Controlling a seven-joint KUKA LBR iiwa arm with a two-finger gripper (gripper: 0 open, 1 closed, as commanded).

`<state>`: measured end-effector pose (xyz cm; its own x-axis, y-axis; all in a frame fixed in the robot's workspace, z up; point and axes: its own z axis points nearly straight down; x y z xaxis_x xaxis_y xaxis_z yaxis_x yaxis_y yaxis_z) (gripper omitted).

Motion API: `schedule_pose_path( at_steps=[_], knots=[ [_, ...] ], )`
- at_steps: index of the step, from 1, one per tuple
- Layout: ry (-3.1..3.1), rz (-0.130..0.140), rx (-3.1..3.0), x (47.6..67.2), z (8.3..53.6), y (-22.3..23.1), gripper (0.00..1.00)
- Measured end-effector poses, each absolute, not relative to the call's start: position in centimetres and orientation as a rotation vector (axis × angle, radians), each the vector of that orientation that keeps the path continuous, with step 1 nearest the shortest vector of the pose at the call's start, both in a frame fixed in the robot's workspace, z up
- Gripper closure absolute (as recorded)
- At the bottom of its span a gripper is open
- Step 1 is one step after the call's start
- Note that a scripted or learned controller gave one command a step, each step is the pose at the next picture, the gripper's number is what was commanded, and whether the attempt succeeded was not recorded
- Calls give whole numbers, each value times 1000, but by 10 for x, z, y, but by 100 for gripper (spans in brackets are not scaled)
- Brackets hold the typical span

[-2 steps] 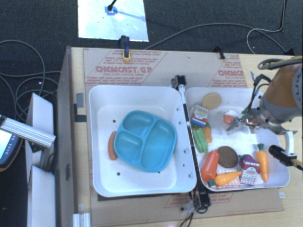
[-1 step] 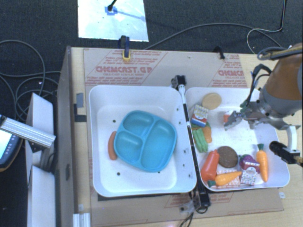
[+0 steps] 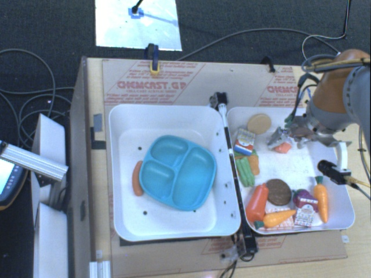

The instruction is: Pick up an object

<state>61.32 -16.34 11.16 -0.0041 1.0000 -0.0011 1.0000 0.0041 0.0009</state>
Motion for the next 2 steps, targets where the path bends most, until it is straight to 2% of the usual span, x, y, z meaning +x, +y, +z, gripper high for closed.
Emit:
schedule_pose_path(
  at_steps=[1, 2],
  knots=[
    [2227, 3, 2208, 615, 124, -164, 100],
    [2222, 0, 2217, 585, 145, -207, 100]
  ],
)
